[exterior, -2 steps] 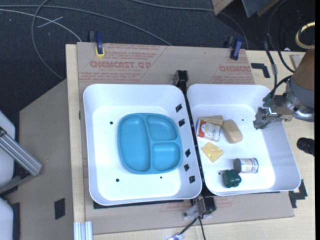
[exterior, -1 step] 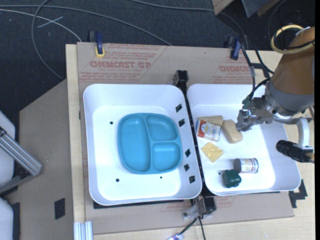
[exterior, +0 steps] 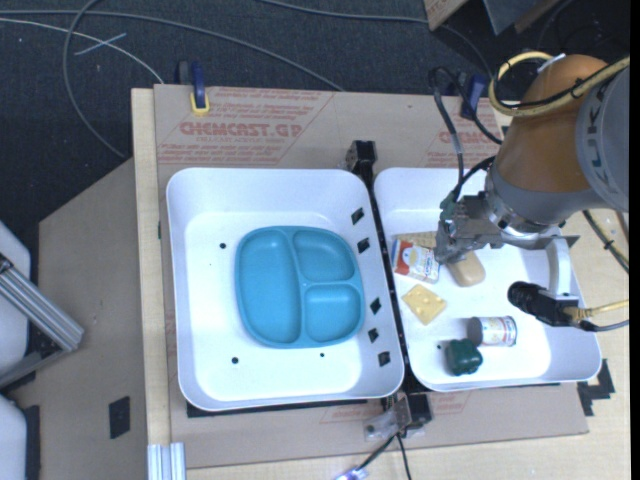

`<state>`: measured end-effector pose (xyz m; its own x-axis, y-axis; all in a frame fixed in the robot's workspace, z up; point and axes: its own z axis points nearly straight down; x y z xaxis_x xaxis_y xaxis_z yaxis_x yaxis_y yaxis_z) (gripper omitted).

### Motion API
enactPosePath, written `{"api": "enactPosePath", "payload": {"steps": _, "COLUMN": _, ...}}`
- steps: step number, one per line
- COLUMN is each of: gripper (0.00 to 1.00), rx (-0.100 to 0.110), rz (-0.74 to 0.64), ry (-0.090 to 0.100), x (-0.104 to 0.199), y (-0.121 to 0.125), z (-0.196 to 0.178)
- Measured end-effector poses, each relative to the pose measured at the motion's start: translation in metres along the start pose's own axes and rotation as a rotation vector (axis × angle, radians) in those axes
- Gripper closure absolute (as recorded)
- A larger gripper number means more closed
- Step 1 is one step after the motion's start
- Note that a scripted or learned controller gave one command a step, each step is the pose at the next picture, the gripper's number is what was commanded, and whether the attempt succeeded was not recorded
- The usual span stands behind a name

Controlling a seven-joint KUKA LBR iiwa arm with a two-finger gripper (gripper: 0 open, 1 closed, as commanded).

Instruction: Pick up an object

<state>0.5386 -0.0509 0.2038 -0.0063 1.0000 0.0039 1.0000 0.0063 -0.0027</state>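
A dark carpet crossed by thin cables surrounded a cardboard-covered bench (exterior: pixel 300 108) on which two shallow white bins were set side by side. The left bin (exterior: pixel 200 208) was taken up at its middle by a smooth blue three-compartment plate (exterior: pixel 298 286), with bare floor left along every wall. In the right bin (exterior: pixel 570 353), a red-and-white packet (exterior: pixel 415 258) lay near the left wall, a pale yellow cheese wedge (exterior: pixel 424 303) just below it, a beige rounded lump (exterior: pixel 466 270) beside the gripper (exterior: pixel 457 240), and a small jar (exterior: pixel 494 331) and a green object (exterior: pixel 463 357) near the front edge. The gripper was lowered over the packet and lump; its state could not be told.
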Motion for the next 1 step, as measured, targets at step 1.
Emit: {"api": "enactPosePath", "payload": {"steps": 1, "gripper": 1.00, "rx": -0.005, "rz": -0.001, "ry": -0.002, "x": 0.0537, "y": 0.0046, "z": -0.0144}}
